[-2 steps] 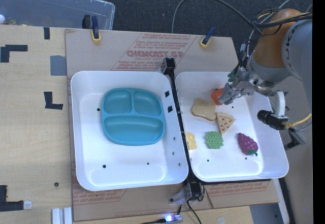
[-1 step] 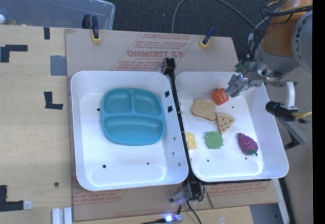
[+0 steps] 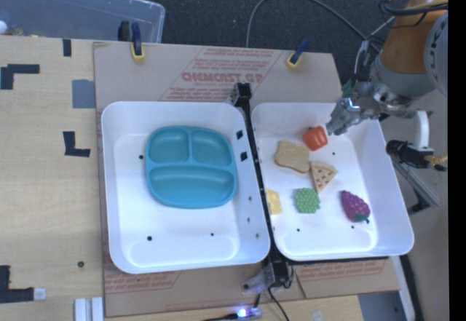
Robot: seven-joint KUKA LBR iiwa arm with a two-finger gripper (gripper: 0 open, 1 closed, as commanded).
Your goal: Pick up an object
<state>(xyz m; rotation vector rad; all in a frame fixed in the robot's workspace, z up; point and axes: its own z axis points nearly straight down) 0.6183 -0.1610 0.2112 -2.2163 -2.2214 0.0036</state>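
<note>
Camera view: claw beside the roundish orange piece.

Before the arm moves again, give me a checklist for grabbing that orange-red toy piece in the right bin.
1. Target in view: small orange-red toy tomato lies in the right white bin: ok.
2. Gripper near target, just right of it: ok.
3. Target held: nothing seen between the gripper's tips: not ok.
4. Neighbours: tan toy bread slice lies close at lower left: cannot tell if it touches.
5. Blue divided plate sits in the left bin, away from the target: ok.
</note>
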